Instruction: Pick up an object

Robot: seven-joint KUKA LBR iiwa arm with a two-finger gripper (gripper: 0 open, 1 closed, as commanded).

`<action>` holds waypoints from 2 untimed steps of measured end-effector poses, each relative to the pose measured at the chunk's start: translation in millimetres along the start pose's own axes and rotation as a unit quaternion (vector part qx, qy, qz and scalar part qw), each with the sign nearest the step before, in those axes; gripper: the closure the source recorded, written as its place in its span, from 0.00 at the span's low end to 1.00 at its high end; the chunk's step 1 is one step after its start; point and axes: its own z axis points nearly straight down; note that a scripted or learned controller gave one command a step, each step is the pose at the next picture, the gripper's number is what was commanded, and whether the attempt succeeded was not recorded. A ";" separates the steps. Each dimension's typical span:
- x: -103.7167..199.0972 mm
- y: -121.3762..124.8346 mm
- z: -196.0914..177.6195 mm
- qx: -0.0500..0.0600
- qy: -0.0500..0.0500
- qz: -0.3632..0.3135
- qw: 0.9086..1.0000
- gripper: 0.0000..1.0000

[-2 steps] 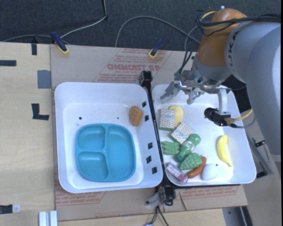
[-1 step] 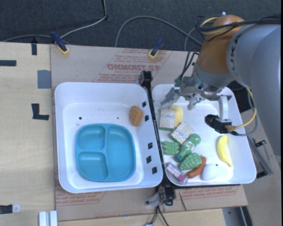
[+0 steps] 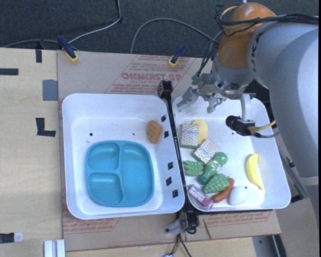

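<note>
The toy food [image 3: 211, 167] was heaped in the right bin [image 3: 267, 194], within the arm's reach, while the gripper [image 3: 202, 101] was poised empty above that bin's far rim, its fingers [image 3: 185, 100] spread ready for descent.

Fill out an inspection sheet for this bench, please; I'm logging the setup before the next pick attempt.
Surface: cardboard sheet on a wooden bench, clipped at the back edge.
Job's things: right bin holds a banana, green toy vegetables, two checkered packets, a white egg and other small toys. Left bin holds a blue divided tray and a small brown bread-like piece.
Clutter: nothing seen outside the bins.
Grippers: gripper above the right bin's back edge, nothing between its fingers.
Cables: grey cables on the dark floor behind.
Surroundings: black tape marks on the bench.
</note>
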 end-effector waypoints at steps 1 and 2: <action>-22.9 -66.6 -0.1 0.000 -0.001 0.001 1.000 0.00; -45.3 -104.2 23.1 0.000 0.000 0.001 1.000 0.00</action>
